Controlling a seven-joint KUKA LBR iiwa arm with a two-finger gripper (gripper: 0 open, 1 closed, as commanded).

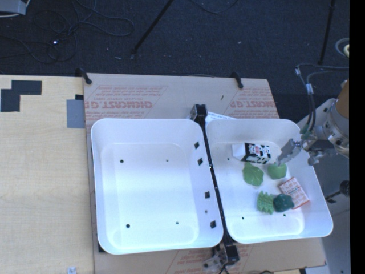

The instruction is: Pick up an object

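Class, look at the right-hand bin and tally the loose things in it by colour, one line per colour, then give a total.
Light green: 3, a lump, a smaller piece by the claw, and a spiky piece
Dark teal: 1, a round lump
Black and white: 1, a small carton
Red and white: 1, a flat packet
Total: 6

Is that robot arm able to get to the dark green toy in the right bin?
Probably yes. The dark green toy lies uncovered in the right bin, nothing stacked on it, and the gripper hovers just above.
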